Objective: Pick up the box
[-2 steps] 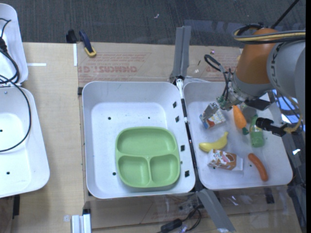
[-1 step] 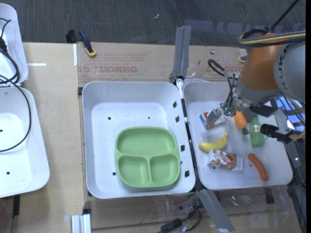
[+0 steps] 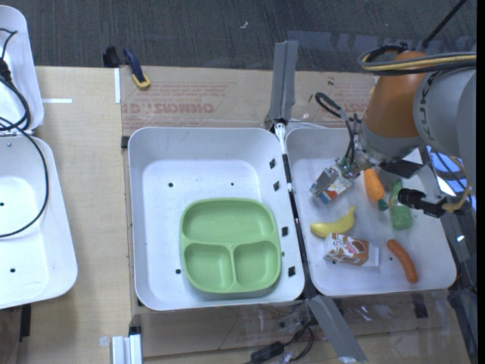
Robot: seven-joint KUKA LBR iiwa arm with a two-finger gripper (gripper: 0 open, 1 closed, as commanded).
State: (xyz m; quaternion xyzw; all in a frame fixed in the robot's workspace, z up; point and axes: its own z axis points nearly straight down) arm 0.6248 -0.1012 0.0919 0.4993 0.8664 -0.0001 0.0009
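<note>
The box (image 3: pixel 350 250) is a small brown and white carton lying flat near the front of the right bin (image 3: pixel 432 279). My gripper (image 3: pixel 332 185) hangs low over the middle left of the same bin, well behind the box and beyond a yellow banana (image 3: pixel 335 224). A small blue, red and white piece shows right under the gripper's tip; I cannot make out what it is. The grey arm with its orange band (image 3: pixel 394 105) reaches in from the right.
An orange carrot (image 3: pixel 373 186), a green vegetable (image 3: pixel 400 217) and a reddish sausage (image 3: pixel 402 260) lie in the right bin to the right of the box. The left bin (image 3: pixel 151 203) holds a green divided plate (image 3: pixel 229 245). A raised divider (image 3: pixel 288 196) separates the bins.
</note>
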